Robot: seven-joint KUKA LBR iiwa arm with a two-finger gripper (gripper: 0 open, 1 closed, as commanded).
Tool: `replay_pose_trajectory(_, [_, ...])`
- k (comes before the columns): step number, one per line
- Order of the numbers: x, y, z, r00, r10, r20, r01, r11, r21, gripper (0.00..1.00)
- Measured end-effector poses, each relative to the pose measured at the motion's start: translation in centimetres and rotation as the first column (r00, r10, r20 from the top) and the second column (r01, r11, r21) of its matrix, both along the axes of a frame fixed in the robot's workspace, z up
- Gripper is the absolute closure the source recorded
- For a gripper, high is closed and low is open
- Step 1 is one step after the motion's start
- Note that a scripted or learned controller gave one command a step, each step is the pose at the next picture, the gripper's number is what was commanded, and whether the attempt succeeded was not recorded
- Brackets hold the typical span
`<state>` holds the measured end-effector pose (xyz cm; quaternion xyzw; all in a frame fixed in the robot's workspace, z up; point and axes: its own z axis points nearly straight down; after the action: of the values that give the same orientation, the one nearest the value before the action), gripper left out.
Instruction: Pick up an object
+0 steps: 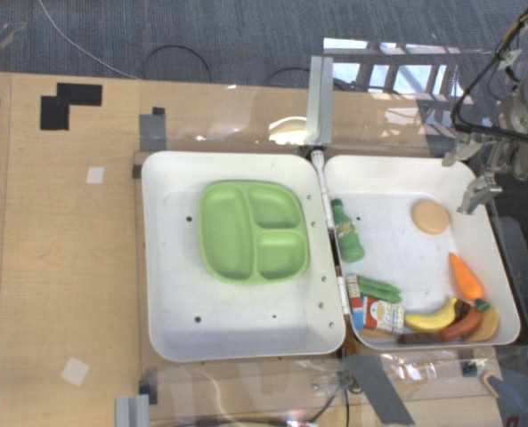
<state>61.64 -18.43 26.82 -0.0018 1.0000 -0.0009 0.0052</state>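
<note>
wooden bench, two bins; gripper [477, 189] at right bin's [384, 185] two o'clock, finger state unclear. carrot [465, 276] at four: light, stiff, grab mid-body.

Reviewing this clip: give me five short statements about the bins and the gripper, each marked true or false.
1. The green plate lies in the left bin. True.
2. The carrot lies on the plate. False: it is in the right bin, near its right wall.
3. The gripper is at the right bin's upper right corner. True.
4. The banana is in the left bin. False: it lies along the right bin's lower edge.
5. The green bottle lies near the right bin's left wall. True.
</note>
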Motion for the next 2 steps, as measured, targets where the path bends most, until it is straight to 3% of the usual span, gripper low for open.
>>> replay_pose_trajectory(1, [-1.9, -0.1, -16.8, 0.963, 0.271, 0.002, -0.271, 0.963, -0.005, 0.0])
replay_pose_trajectory(2, [-7.1, -2.2, -17.9, 0.983, 0.182, 0.003, -0.182, 0.983, -0.003, 0.0])
